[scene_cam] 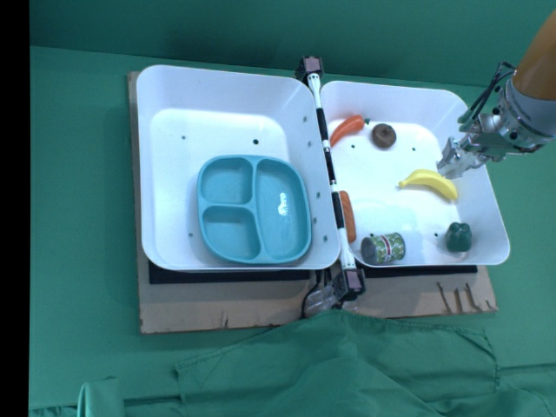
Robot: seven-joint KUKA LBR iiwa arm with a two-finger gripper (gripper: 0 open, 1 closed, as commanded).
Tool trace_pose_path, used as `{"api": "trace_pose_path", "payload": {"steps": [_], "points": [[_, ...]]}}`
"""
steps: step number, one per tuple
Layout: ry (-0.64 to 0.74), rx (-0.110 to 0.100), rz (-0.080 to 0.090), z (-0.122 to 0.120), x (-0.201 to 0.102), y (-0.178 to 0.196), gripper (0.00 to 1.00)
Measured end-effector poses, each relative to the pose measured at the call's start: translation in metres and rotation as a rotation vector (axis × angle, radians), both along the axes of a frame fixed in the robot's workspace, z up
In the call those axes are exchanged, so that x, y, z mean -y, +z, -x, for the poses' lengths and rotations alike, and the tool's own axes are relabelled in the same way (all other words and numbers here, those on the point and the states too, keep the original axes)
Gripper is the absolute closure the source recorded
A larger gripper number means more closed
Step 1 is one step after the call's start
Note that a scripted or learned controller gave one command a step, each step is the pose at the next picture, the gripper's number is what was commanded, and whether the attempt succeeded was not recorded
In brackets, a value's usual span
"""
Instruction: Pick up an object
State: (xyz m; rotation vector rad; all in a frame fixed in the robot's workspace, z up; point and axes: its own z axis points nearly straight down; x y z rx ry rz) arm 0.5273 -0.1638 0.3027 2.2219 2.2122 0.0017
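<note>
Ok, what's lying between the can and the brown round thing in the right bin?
Nothing: in the camera view, the stretch of white floor from the can up to the brown round thing is bare. The banana lies off to its right, the sausage to its left.

Green cloth point(78, 189) covers the whole bench, running up into a flat green backdrop point(217, 7) along the top of the frame. A brown cardboard sheet point(217, 307) lies at centre. Loose, rumpled green fabric point(347, 367) bunches at the lower edge. The light is even and soft.
</note>
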Motion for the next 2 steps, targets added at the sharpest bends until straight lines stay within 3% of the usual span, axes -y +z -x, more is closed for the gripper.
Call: {"api": "trace_pose_path", "payload": {"steps": [1,2], "points": [[0.0,0.0,-0.001,0.046,-0.028,0.052,1.0],[0.0,0.001,0.001,-0.007,0.024,0.073,1.0]]}}
